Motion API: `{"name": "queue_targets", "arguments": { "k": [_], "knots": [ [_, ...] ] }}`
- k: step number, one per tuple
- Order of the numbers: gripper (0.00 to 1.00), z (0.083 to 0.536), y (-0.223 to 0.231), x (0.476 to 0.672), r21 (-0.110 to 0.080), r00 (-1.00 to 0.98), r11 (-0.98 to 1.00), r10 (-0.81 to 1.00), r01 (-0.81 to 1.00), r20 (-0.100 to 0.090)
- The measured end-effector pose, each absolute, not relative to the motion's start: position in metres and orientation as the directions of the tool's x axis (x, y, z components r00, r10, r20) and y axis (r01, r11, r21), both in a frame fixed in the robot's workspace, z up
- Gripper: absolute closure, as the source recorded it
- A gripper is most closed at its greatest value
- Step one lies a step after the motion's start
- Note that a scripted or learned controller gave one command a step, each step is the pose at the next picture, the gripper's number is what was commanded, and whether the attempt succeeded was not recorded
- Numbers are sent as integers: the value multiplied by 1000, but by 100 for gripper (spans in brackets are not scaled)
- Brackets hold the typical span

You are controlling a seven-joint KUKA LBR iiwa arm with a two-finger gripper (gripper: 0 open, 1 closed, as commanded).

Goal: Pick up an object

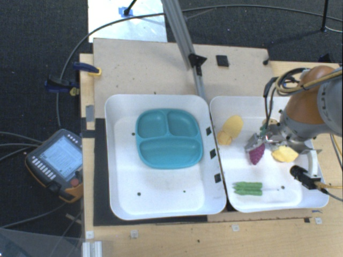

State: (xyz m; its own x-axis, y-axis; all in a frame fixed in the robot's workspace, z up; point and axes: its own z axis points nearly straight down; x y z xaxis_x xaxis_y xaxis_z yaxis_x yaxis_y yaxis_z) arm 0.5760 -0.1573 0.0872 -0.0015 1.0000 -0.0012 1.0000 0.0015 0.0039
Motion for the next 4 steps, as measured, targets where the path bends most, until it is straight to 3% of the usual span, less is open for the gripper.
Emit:
{"name": "queue_targets", "arguments": {
  "k": [1,4],
  "knots": [
    [100,100,-156,579,11,-2,2,1000,1000,0],
    [100,264,-161,592,5,-7,7,1000,1000,-2]
  ]
}}
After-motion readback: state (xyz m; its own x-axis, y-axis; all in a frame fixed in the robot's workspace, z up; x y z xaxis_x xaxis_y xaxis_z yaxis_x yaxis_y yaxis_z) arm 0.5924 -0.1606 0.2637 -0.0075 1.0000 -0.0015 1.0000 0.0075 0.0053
